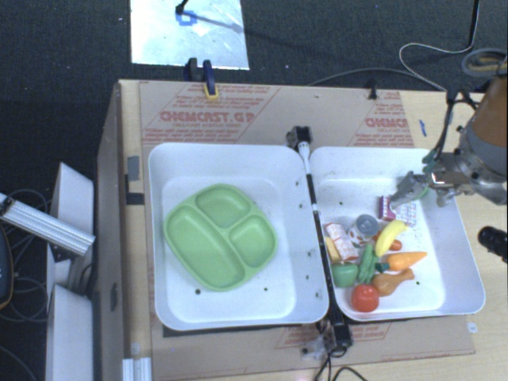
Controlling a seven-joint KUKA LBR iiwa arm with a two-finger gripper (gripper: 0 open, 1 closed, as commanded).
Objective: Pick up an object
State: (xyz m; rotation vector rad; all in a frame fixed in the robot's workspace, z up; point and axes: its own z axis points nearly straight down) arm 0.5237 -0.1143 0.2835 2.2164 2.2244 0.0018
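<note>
The right bin (456, 236) holds a pile of toy foods: a yellow banana (390, 236), an orange carrot (406, 259), a red tomato (364, 297), a green pepper (344, 275), a brown drumstick (391, 280), a small grey can (365, 225) and a pink-and-white packet (397, 210). My gripper (421, 197) hangs over the bin's back right part, just above and right of the packet. It is open with nothing between its fingers.
The left bin (171, 173) carries a green divided plate (221, 235). A black divider (316, 228) runs between the bins. Cardboard (238, 113) lies under both. Cables (432, 54) trail at the back right.
</note>
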